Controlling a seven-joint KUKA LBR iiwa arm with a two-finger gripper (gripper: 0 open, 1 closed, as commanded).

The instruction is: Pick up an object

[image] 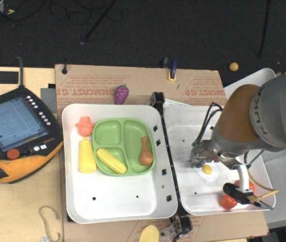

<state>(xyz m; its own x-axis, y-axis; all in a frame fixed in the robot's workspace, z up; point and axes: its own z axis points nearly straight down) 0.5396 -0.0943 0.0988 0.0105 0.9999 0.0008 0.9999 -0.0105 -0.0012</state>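
Gripper [202, 157] sits low in the rt bin [183, 130], w/ a toy fried egg [207, 170] just beside it on the near side; can't tell if it's open or shut, or if it touches the egg. A red toy [227, 202] lies near that bin's near-rt corner. Lt bin [112, 200] holds a green divided plate [113, 134] w/ corn [111, 161] in its near-left compartment & a drumstick [146, 153] in the rt one, plus a yellow bottle [86, 156] & a pink-red toy [84, 126] just left of the plate.
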